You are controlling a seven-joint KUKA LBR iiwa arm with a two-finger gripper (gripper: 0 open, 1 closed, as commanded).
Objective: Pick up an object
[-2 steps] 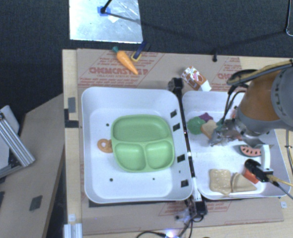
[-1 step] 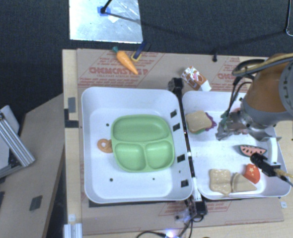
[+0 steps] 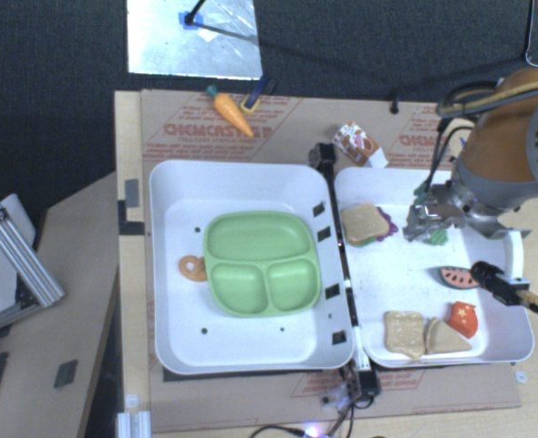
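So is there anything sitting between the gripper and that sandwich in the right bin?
Nothing visible does. The gripper hovers over the right bin, just right of the sandwich, with bare white floor between them. A green item lies under the gripper itself.

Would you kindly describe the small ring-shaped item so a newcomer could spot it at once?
Find the left white bin, which holds a green divided plate. Just off the plate's left edge lies the orange pretzel ring, the bin's only loose small item.

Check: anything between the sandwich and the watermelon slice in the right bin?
Nothing: camera view shows bare white floor of the right bin between the sandwich and the watermelon slice.
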